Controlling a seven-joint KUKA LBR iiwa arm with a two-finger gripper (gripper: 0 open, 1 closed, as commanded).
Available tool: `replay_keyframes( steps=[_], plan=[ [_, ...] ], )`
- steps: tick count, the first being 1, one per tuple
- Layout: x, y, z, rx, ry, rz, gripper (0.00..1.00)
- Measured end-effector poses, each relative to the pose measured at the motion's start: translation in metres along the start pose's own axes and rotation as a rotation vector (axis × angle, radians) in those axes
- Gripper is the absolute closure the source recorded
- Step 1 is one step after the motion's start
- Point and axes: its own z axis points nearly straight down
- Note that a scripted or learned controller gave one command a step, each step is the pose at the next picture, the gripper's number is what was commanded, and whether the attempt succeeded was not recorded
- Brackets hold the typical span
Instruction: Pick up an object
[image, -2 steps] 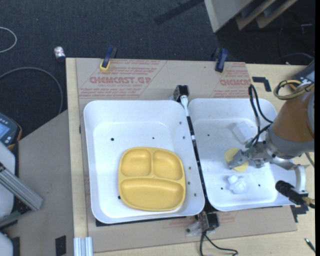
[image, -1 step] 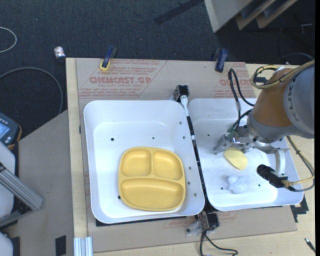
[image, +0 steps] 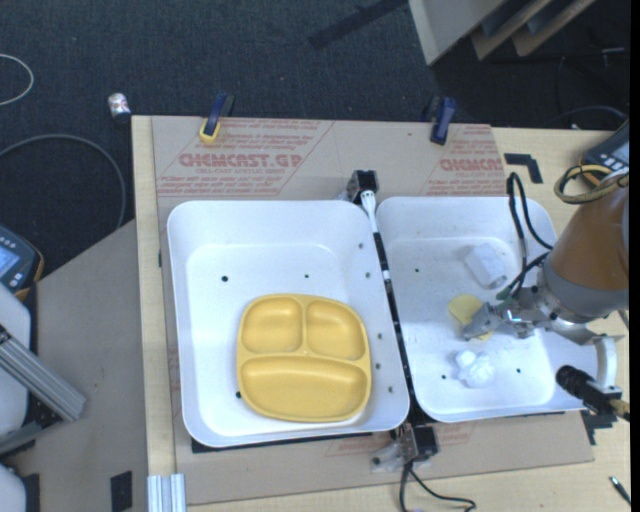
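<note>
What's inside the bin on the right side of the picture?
The right bin holds a pale clear-looking item near the back, a yellow piece in the middle and a crumpled white lump in front. The end effector covers part of the yellow piece, so its full shape is hidden.

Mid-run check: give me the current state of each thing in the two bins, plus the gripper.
Yellow divided plate: flat, right way up, in left bin.
Yellow piece: in right bin, at the gripper tip; grasp unclear.
White crumpled object: lying loose.
Pale flat object: lying loose.
</note>
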Motion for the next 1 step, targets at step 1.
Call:
replay_keyframes(
  steps=[1],
  plan=[
    [0.0008, 0.0474, -0.0008, -0.011, -0.004, -0.008, 0.00]
  ],
)
